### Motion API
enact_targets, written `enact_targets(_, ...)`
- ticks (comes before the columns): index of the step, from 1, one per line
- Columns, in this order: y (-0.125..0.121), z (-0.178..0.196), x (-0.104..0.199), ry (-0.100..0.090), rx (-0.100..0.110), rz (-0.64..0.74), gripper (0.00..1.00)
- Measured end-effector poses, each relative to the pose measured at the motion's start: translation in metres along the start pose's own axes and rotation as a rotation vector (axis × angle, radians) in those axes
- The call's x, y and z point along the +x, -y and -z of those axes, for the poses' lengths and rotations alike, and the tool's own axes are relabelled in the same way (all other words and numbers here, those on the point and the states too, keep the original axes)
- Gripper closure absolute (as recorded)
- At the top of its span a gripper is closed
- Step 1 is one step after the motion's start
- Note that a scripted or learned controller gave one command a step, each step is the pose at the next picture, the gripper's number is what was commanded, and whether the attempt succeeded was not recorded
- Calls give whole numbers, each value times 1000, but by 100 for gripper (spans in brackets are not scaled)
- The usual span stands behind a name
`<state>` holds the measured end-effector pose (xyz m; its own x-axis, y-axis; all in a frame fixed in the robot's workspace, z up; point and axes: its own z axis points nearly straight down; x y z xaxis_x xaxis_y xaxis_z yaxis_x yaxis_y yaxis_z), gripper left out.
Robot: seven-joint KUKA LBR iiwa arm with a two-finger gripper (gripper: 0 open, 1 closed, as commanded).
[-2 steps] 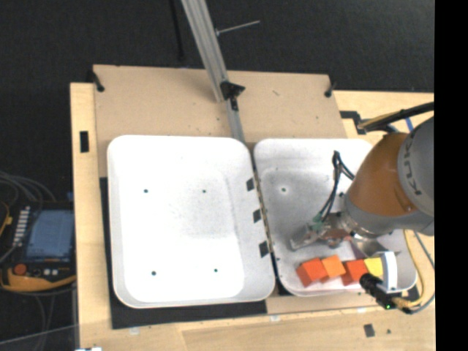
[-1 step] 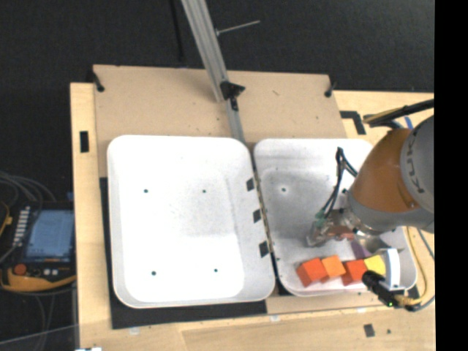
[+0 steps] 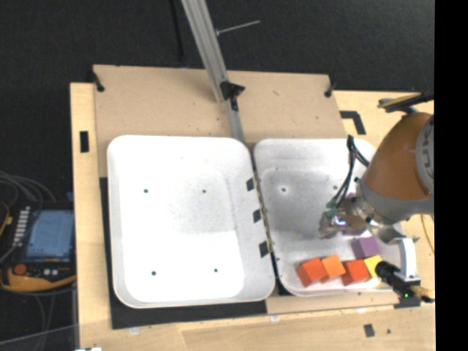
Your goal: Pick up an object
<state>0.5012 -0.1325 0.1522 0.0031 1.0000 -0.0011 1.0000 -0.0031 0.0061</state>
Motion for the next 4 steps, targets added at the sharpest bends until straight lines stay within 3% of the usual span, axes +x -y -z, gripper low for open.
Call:
enact_targets(1,-5,44,-4,0,-1,7,100)
enact_targets(2,-7,63,-5,0,1,8,100)
enact_targets(3,-17,61,38,-2,4,10,100)
enact_targets(4,-32,61,100,-3,5,13,100)
